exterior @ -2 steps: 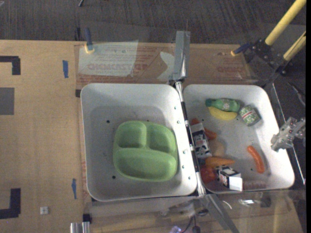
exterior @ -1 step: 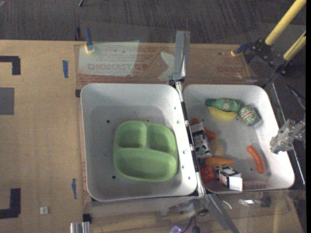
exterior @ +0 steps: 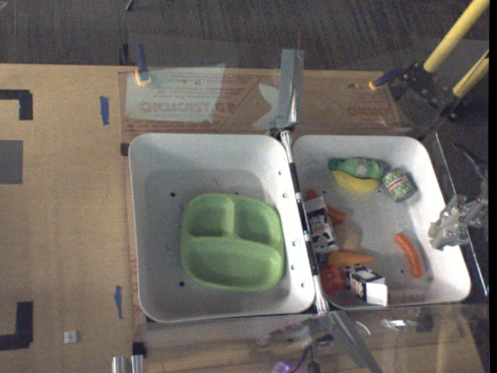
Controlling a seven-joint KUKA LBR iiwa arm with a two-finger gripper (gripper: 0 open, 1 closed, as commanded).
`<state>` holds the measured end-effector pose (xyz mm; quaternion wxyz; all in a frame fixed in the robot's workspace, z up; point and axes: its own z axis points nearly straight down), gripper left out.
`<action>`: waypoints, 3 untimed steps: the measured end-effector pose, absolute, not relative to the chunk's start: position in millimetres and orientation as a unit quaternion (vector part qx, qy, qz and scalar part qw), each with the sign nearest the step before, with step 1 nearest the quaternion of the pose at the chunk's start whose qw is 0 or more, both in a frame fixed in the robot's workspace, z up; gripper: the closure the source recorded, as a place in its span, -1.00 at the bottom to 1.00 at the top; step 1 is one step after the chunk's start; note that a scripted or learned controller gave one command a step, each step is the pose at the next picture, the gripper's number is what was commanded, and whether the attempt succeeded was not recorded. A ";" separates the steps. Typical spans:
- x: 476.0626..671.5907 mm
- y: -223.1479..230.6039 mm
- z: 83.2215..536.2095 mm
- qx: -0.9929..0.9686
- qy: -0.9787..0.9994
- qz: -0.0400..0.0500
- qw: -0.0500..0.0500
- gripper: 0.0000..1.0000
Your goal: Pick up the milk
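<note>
Camera view: milk (exterior: 319, 228) lies upright-long by the right bin's (exterior: 446, 282) left wall, well left of tool (exterior: 453, 222), grip state unreadable.

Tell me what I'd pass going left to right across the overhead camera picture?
Green tray → milk carton → banana → can → sausage → gripper.

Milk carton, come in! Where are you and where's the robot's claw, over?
Gripper at right bin's right rim. Milk carton lying by the divider, untouched. Carrot and second small carton just below it.
</note>
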<state>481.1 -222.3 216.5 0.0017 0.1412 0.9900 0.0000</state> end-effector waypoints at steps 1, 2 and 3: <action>483.1 -222.3 227.7 0.142 0.990 0.000 0.006 1.00; 481.3 -222.5 219.8 0.096 0.995 0.000 0.002 1.00; 481.3 -221.9 212.8 0.044 0.999 0.000 0.002 1.00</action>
